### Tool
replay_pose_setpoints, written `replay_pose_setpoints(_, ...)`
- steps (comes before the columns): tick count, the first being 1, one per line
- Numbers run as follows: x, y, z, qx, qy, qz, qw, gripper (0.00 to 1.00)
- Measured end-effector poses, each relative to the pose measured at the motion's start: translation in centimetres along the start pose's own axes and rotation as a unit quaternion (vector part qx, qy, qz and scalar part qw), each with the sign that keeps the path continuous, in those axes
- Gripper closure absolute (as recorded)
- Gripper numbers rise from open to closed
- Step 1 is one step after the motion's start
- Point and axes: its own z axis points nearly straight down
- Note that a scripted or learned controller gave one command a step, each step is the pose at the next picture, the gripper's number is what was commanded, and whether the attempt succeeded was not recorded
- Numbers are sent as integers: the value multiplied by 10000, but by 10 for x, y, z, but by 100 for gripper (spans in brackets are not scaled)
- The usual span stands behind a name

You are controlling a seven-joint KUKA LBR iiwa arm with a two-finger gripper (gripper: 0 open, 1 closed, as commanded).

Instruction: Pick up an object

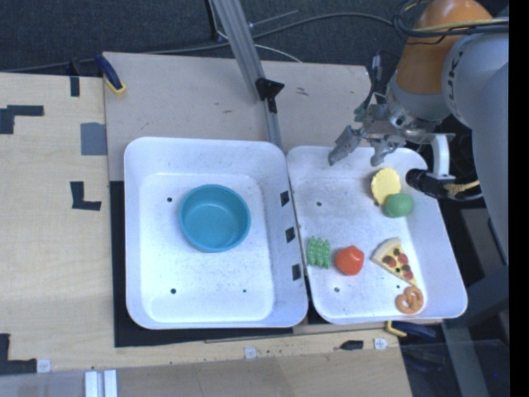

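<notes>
Nearest you, in the right bin [442,296], lie a pretzel [409,301] at the front edge, a pizza slice [395,260] just behind it, then a red piece [350,260] touching a green ridged piece [318,251]. The left bin [149,222] holds a blue bowl [215,217]. Farther back on the right, a green ball [398,205] touches a yellow piece [384,184]. Beyond them your claw [364,150] hangs over the bin's far edge, fingers spread, pinching nothing. The counter [182,89] stretches behind.

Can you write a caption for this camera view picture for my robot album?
Open gripper hovers over the right white bin of toy food; a round blue bowl sits in the left white bin.
</notes>
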Motion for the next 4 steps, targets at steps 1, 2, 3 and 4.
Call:
replay_pose_setpoints(1, 7, 4, 61, 1, 0, -3, 10000, 0)
replay_pose_setpoints(2, 7, 4, 113, -16, -3, -4, 10000, 0)
replay_pose_setpoints(3, 7, 4, 100, -29, -4, -6, 10000, 100)
replay_pose_setpoints(4, 10, 0, 57, -47, -4, -1, 10000, 100)
